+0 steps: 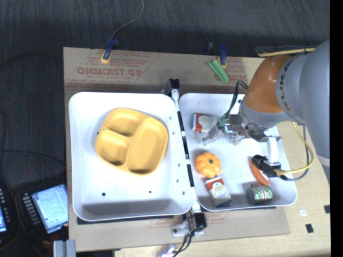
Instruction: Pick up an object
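Observation:
The right bin (284, 143) holds a small white and orange carton (202, 122) at its back left. An orange pumpkin (208, 164) lies in the middle, with a second carton (217, 190) in front of it. A green can (260, 194) and an orange carrot-like piece (258, 172) are at the front right. My gripper (223, 136) hangs low over the back of this bin, just right of the first carton. Its fingers stand apart with nothing between them; the left fingertip (209, 138) is close to the carton's lower edge.
The left bin (80, 143) holds a large yellow bread-shaped object (131, 140). A black divider (182, 138) runs between the bins. Blue and green clips (218, 68) sit on the cardboard behind them. The arm's body (289, 90) covers the right bin's back right corner.

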You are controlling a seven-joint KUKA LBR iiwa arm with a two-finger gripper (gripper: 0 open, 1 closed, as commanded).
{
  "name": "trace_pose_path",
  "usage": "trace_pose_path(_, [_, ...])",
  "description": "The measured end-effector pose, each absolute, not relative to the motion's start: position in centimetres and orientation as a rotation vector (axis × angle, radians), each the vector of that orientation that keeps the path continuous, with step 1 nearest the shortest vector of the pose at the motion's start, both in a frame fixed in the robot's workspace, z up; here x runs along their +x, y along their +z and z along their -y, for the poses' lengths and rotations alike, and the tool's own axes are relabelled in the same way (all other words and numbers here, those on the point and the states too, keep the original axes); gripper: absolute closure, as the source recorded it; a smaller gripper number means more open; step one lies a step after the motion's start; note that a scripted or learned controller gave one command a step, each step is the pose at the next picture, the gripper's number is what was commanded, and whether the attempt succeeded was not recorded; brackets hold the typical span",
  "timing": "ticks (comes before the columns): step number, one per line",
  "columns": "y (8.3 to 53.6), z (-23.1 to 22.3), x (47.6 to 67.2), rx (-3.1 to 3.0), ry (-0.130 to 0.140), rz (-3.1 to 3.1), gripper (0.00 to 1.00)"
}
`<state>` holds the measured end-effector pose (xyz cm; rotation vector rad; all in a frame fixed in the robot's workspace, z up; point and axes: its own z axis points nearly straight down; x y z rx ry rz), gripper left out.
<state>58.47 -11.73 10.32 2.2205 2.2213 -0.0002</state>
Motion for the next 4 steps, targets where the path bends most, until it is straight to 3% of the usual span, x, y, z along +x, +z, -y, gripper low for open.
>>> trace_pose_path(1, [8.9, 10.4, 49.2, 2.216, 0.008, -2.214, 0.00])
trace_pose_path(2, [9.9, 10.5, 49.3, 2.216, 0.009, -2.212, 1.00])
trace_pose_path(3, [18.5, 3.6, 50.4, 2.219, 0.002, -2.223, 1.00])
trace_pose_path(4, [18.4, -2.1, 49.5, 2.220, -0.001, -2.224, 1.00])
